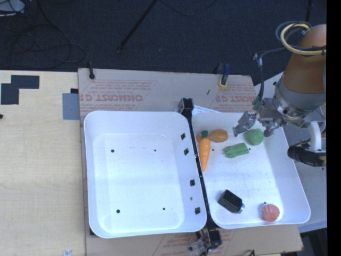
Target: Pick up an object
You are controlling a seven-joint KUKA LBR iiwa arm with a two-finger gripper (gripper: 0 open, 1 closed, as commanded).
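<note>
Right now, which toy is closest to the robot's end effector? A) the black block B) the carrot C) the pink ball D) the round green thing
D: the end effector hangs right above the round green thing at the far side of the right bin.

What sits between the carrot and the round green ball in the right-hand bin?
In the camera view, a long green vegetable piece lies between the carrot and the green ball, on the right bin floor.

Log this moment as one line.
gripper: open, above green ball | holding: nothing | right bin: carrot, black block
</note>
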